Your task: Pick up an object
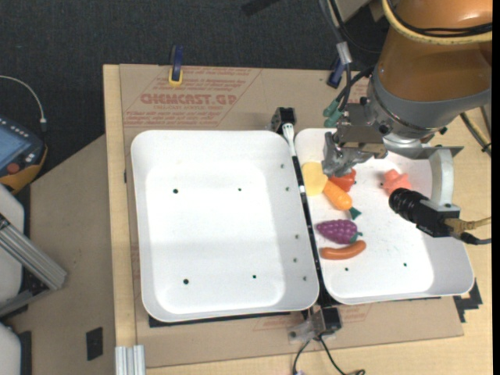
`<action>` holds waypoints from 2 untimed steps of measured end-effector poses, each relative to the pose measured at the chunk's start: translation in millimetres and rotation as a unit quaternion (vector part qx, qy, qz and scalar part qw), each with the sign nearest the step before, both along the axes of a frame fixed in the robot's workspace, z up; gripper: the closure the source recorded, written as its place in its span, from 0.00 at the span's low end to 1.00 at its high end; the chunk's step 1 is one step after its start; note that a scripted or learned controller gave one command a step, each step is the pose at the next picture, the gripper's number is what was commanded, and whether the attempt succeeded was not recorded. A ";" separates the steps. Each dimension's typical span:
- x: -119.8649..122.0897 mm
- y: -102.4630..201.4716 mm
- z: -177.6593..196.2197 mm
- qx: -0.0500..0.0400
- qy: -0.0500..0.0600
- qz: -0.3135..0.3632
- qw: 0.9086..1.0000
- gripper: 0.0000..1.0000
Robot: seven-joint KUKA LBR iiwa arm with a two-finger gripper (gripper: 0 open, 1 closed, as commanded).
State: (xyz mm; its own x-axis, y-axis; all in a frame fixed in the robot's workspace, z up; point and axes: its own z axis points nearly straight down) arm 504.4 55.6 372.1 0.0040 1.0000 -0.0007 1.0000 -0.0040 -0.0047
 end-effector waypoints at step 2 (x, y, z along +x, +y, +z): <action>-29.5 -6.1 -66.2 0.000 0.005 0.000 1.000 1.00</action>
